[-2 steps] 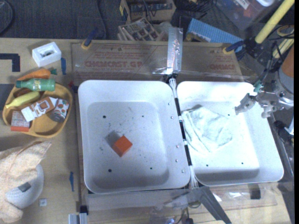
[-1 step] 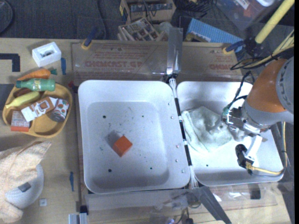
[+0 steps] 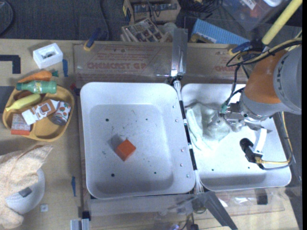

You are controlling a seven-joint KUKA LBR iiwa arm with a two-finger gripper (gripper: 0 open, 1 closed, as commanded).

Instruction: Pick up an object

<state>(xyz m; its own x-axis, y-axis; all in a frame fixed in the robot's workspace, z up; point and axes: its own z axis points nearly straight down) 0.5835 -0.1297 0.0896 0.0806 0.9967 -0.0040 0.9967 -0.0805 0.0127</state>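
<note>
An orange block (image 3: 126, 149) lies on the floor of the left bin (image 3: 96, 99), a little left of its centre. A crumpled white and pale green cloth (image 3: 202, 122) sits in the upper left part of the right bin (image 3: 230, 174). My gripper (image 3: 226, 122) reaches in from the right and hangs low at the cloth's right edge, with the orange-banded wrist (image 3: 266, 83) above it. The wrist body hides the gripper's tip where it meets the cloth.
A black plug on a yellow cable (image 3: 250, 151) trails from the arm over the right bin's floor. Left of the bins stand a yellow bowl (image 3: 48, 131) of toy food, a small white box (image 3: 48, 54) and a beige towel (image 3: 19, 169).
</note>
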